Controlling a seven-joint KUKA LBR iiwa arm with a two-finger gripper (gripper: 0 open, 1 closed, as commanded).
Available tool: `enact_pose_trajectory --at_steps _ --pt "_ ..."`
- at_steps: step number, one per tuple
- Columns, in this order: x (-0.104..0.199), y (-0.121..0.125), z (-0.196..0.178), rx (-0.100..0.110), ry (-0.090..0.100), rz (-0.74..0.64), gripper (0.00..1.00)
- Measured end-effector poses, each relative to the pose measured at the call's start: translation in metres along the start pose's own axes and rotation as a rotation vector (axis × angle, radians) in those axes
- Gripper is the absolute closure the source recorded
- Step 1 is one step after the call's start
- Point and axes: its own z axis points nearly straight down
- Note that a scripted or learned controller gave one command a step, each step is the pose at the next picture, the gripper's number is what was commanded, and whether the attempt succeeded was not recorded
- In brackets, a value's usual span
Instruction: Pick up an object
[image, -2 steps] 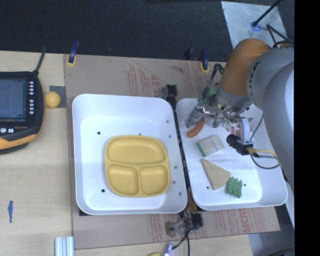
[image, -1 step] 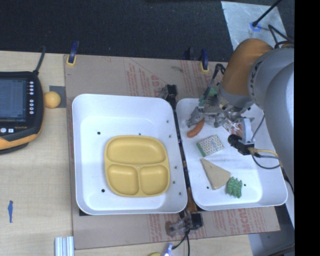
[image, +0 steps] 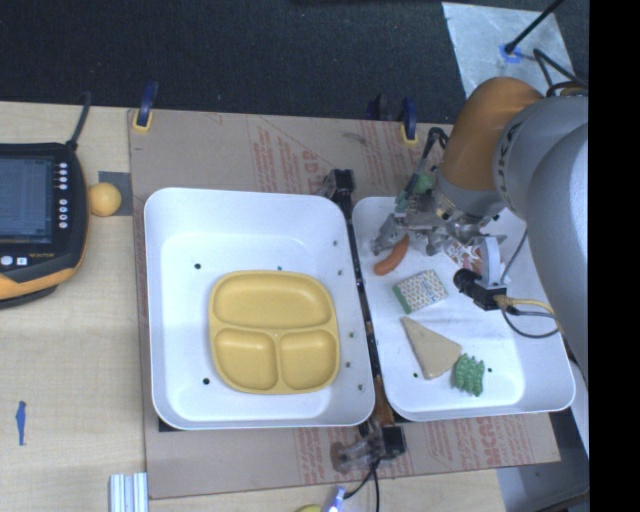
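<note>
Gripper (image: 412, 232): low over far end of right bin (image: 540, 400); finger opening cannot be told, nothing seen held. Orange carrot-like piece (image: 391, 258): touching or just below fingertips, long axis slanting toward bin's left wall. Also near: green patterned block (image: 420, 290), tan wedge (image: 432, 347), green cluster (image: 468, 373).

A: Where does the grey two-finger gripper (image: 412, 232) stand?

B: Over the rear of the right shallow white bin (image: 540, 395), just beside the small orange carrot-shaped piece (image: 390, 259).

A: And nearer the viewer than it?

B: The green-checked square block (image: 420, 290), then the tan wedge (image: 432, 348) with the green knobbly piece (image: 468, 373).

A: To its left?

B: The yellow three-compartment plastic tray (image: 273, 331), in the left shallow white bin (image: 170, 300).
</note>
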Motion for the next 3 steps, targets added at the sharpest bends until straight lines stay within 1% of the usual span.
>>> enact_pose_trajectory --at_steps 1,2,3 --pt "-0.012 0.0 0.0 -0.004 0.0 0.002 0.0" --pt "-0.013 0.0 -0.011 -0.003 0.0 0.0 1.0" --pt "0.042 -0.045 -0.101 -0.004 0.002 0.001 1.0"
